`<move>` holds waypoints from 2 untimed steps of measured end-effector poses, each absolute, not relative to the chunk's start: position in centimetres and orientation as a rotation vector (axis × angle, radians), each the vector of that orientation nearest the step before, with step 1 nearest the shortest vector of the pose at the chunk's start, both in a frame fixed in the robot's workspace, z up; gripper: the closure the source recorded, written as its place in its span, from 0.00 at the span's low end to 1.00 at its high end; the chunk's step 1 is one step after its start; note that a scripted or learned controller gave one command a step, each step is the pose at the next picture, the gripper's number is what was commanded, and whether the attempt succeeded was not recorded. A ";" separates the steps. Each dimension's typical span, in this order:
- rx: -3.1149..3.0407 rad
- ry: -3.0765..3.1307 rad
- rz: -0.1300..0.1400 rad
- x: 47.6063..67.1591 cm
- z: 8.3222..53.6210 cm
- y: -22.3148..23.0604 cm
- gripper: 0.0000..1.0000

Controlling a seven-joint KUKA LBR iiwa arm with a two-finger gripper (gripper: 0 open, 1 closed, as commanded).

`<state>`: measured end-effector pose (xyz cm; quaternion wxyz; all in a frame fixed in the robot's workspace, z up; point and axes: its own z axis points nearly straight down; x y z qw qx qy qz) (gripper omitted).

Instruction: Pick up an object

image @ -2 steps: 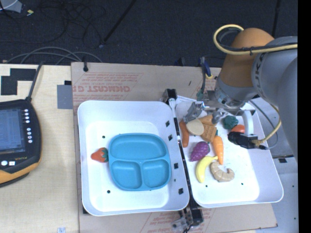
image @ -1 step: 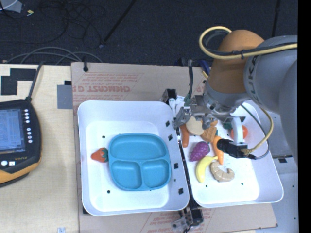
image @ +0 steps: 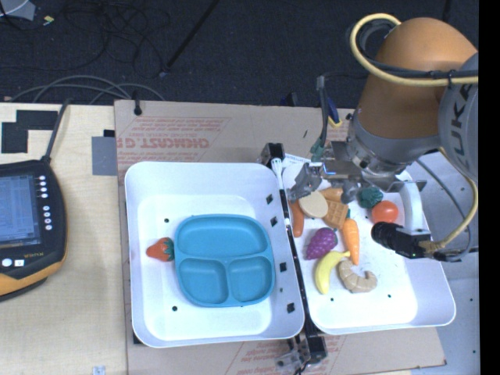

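My gripper (image: 315, 180) hangs over the far left part of the right bin (image: 426, 307), just above a pale bread slice (image: 314, 205) and a waffle-brown piece (image: 336, 209). Around them lie toy foods: an orange carrot (image: 352, 241), purple grapes (image: 320, 243), a yellow banana (image: 326, 270), a beige curled piece (image: 358, 279), a red tomato (image: 384, 212), a teal piece (image: 369, 198) and an orange stick (image: 298, 219) by the left wall. The arm's body hides the bin's far side.
The left bin (image: 144, 194) holds a blue divided plate (image: 224, 258) with a red strawberry (image: 160, 249) touching its left edge. A tablet-like pendant (image: 27, 221) lies on the bench at far left. Clips sit on the wall shared by the two bins.
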<state>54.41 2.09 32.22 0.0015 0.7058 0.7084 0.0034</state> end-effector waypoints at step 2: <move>2.228 2.220 -0.004 48.0 34.6 -0.1 1.00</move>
